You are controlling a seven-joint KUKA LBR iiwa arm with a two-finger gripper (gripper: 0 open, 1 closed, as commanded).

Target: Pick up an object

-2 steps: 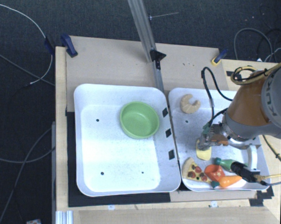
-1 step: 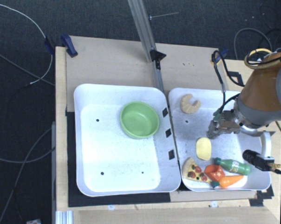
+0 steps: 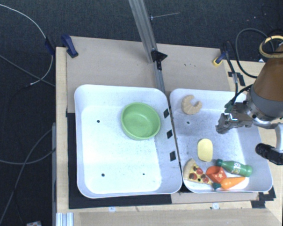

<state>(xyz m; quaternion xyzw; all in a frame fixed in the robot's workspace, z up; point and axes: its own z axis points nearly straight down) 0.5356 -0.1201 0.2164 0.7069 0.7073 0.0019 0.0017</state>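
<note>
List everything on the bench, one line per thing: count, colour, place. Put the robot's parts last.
Bins: 2, white, side by side on the bench; left bin, right bin.
Bowl: 1, green, upper middle of the left bin.
Croissant: 1, tan, top left of the right bin.
Lemon-like piece: 1, pale yellow, middle of the right bin.
Pizza slice: 1, yellow with red spots, bottom left of the right bin.
Bottle: 1, green, lying flat near the bottom of the right bin.
Carrot: 1, orange, below the bottle.
Red piece: 1, red, between pizza slice and carrot; kind unclear.
Clamps: 2, blue, at the bench's top corners.
Arm: 1, grey and orange, over the right bin's upper right.
Gripper: 1, dark, above the right bin's floor.
</note>
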